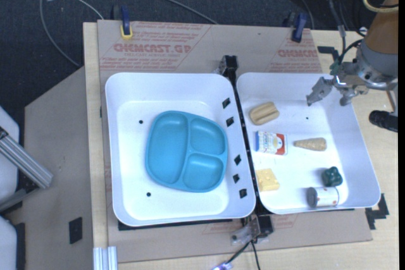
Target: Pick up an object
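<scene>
While the pincer (331, 92) hangs wide, nothing held, tan bread roll (264, 113), oblong, lies in right bin (364, 164).

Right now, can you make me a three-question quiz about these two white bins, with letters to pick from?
1. Where is the blue plate?
A. in the left bin
B. in the right bin
C. on the floor

2. How many small things lie in the right bin?
A. two
B. four
C. six

3. What is the pincer doing?
A. squeezing the blue plate
B. hovering at the right bin's top right corner, holding nothing
C. lifting a yellow block

Answers:
1 A, the plate fills the middle of the left bin.
2 C, bread roll, carton, cone, yellow block, green thing, white cup.
3 B, nothing sits between its fingers.
</scene>
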`<state>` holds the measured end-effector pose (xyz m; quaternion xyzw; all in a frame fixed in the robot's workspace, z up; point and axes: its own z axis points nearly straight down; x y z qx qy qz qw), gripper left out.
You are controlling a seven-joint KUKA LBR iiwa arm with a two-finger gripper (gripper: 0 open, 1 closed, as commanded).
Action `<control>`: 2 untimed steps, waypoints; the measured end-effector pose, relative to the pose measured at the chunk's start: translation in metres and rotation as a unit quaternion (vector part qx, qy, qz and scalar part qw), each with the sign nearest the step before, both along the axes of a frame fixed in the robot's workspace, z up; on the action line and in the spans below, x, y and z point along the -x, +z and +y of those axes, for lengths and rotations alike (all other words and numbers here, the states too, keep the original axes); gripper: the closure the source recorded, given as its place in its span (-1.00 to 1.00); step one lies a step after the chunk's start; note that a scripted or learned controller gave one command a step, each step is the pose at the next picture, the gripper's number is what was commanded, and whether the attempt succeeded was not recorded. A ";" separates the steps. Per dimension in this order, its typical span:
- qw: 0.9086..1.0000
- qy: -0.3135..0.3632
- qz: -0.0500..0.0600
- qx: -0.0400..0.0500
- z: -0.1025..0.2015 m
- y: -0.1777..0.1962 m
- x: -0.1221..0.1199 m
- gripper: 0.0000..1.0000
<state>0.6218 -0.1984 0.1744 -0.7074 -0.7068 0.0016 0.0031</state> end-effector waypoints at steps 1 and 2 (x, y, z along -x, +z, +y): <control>1.000 0.000 0.000 0.000 0.001 -0.043 0.003 -1.00; 1.000 0.001 0.000 0.000 0.002 -0.092 0.004 -1.00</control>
